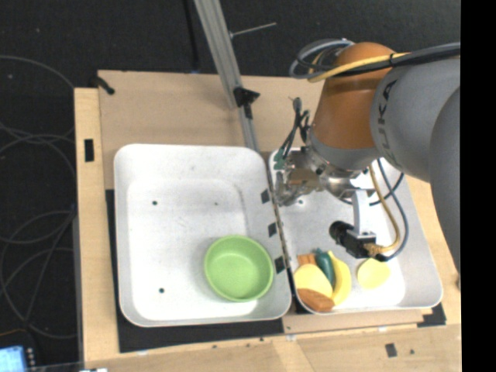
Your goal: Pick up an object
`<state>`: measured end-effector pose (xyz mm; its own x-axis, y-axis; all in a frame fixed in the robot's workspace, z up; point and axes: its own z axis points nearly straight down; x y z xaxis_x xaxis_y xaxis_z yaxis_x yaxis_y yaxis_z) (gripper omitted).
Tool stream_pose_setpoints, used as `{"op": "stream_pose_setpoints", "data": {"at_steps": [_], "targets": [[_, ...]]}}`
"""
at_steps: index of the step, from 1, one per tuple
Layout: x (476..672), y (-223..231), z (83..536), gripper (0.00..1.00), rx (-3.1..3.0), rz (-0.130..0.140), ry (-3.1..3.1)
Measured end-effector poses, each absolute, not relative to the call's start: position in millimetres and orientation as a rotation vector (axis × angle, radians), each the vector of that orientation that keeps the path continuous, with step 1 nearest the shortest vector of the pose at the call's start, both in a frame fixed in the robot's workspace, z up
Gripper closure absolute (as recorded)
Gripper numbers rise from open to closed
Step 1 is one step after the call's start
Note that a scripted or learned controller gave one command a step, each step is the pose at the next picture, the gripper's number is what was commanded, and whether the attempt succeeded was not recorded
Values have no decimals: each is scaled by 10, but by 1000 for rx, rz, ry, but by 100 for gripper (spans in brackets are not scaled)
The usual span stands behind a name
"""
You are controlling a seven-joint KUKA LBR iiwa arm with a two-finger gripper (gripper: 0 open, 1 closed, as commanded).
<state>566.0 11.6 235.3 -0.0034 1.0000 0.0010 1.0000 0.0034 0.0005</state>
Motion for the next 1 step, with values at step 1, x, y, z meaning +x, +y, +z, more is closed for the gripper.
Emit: {"op": "stream_pose_setpoints", "data": {"at_steps": [1], "targets": [[5496, 550, 2294, 100, -2214, 0, -2228]]}}
